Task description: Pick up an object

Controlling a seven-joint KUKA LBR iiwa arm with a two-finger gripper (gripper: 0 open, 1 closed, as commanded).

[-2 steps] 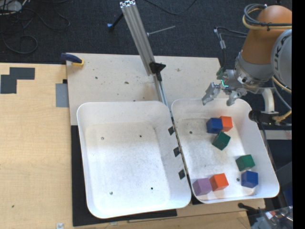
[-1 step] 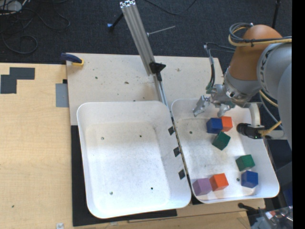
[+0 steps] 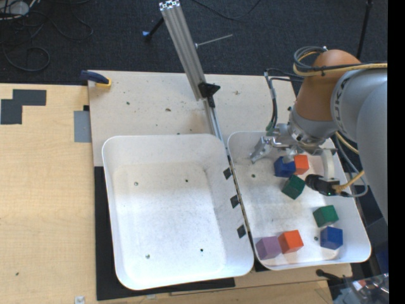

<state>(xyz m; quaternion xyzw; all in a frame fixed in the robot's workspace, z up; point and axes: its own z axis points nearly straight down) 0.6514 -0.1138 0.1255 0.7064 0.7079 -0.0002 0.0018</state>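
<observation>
Two bins sit side by side on the bench: the left bin (image 3: pixel 168 214) and the right bin (image 3: pixel 266 214), rims touching. Seven blocks lie in the right bin: two (image 3: pixel 285 167) (image 3: pixel 301 163) touching at the far end, one (image 3: pixel 293 187) just nearer, two (image 3: pixel 325 215) (image 3: pixel 331 237) at right (one behind the other), two (image 3: pixel 267 247) (image 3: pixel 291 240) side by side near the front rim. The gripper (image 3: pixel 262 148) hangs over the bin's far-left corner.
</observation>
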